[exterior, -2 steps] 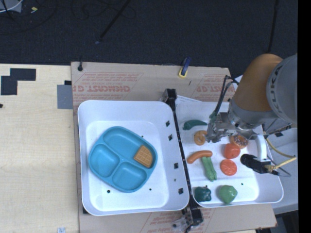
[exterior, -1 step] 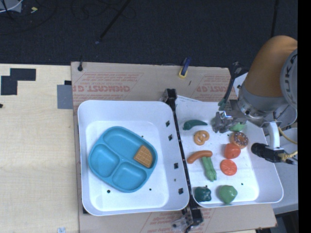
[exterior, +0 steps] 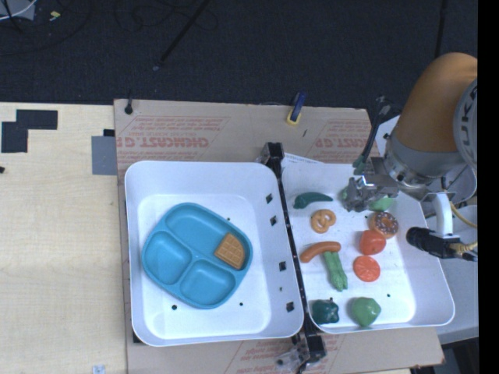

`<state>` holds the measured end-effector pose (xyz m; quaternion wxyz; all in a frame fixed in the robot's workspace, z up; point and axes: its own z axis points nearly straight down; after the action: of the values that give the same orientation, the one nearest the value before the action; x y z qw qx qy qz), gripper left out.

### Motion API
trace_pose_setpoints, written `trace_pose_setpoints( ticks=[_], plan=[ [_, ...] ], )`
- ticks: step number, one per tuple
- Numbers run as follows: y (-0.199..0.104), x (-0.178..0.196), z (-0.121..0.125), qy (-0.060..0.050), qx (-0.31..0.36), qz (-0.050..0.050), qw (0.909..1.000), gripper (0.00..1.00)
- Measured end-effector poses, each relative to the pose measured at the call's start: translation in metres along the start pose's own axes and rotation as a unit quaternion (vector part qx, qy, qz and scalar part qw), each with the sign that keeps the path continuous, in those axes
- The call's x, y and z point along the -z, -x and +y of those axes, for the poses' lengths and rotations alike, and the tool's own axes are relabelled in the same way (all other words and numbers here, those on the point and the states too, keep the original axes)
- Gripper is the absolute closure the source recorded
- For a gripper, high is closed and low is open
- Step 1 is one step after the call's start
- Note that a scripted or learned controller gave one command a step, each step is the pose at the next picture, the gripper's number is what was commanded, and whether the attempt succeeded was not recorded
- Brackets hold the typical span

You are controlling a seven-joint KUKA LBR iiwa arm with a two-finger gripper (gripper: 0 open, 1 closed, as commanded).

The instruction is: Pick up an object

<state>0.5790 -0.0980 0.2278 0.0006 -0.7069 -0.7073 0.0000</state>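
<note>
Nearest the camera, two green peppers (exterior: 325, 311) (exterior: 364, 310) sit at the right bin's (exterior: 437, 306) front edge. Farther back, the gripper (exterior: 360, 195) hangs low over that bin beside a pretzel (exterior: 322, 221) and donut (exterior: 383, 224). Whether it holds anything I cannot tell.

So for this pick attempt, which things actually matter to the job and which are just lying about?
In play:
pincer, low over the right white bin
toy foods there: dark green pepper, brown pretzel, orange sausage, red tomato

Lying about:
blue compartment plate in the left white bin
tan waffle on it
blue-and-yellow clip on the cardboard
</note>
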Motion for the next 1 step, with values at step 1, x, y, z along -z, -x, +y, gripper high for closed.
trace_pose_setpoints(
  ticks=[1],
  plan=[
    [-0.0591,0.0058,-0.0035,-0.001,0.002,0.001,1.0,1.0]
  ],
)
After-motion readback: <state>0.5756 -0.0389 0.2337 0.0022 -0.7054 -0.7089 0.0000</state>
